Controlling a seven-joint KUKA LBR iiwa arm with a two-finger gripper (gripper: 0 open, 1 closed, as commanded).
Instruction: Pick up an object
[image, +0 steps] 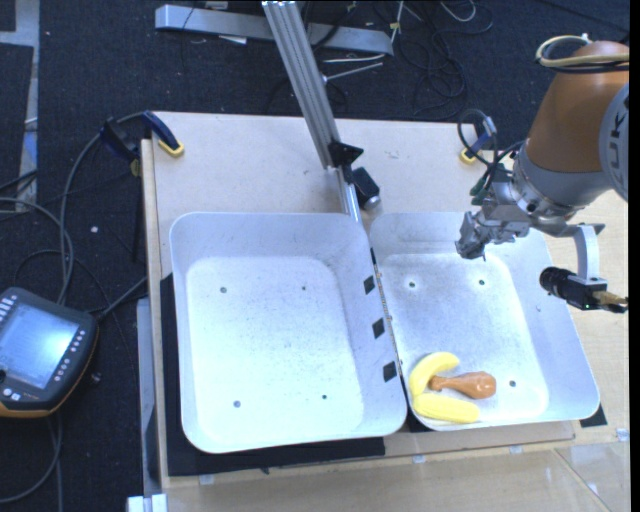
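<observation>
Nearest the camera, in the lower right of the frame, a yellow banana (440, 388) lies in the near corner of the right bin (560, 350), curled into an open C. An orange-brown drumstick-shaped toy (470, 384) rests in the hollow of that curve, touching the banana, its thin end pointing left and its thick end right.

Up and to the right of them, the end effector (472, 245) hangs over the far edge of the same bin, well apart from the banana and the toy. It is small, dark and seen from above, so I cannot tell how it is set; nothing shows beneath or within it. Above it the grey wrist rises into the orange band of the arm (580, 100) at the upper right of the frame, with cables looping around the wrist. A small black part on a white bracket (572, 285) sticks out just right of the bin's right rim.

Left of the right bin, sharing a middle wall marked with small black tabs, sits the left bin (200, 260). Both bins rest on the pale wooden surface (250, 160). A slanted aluminium rail (305, 80) comes down from the top centre of the frame to the far end of that shared wall. At the far left, on the dark floor, lies a teach pendant (40, 350) with a cable trailing from it.
</observation>
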